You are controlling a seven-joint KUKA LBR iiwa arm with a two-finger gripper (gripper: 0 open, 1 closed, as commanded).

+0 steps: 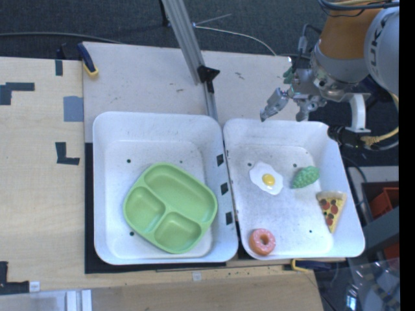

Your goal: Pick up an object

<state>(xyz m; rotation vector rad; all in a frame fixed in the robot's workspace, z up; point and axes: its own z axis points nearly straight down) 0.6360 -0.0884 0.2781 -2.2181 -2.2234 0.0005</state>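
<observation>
Your claw [284, 109] hangs open and empty above the far rim of the right bin [280, 127], so the fried egg [266, 178] lies nearer the worktop's front edge from it, in the bin's middle, the broccoli [305, 177] just beside it.

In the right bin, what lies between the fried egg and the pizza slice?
The green broccoli lies between the egg and the pizza slice, slightly above the line joining them, in the camera view.
</observation>
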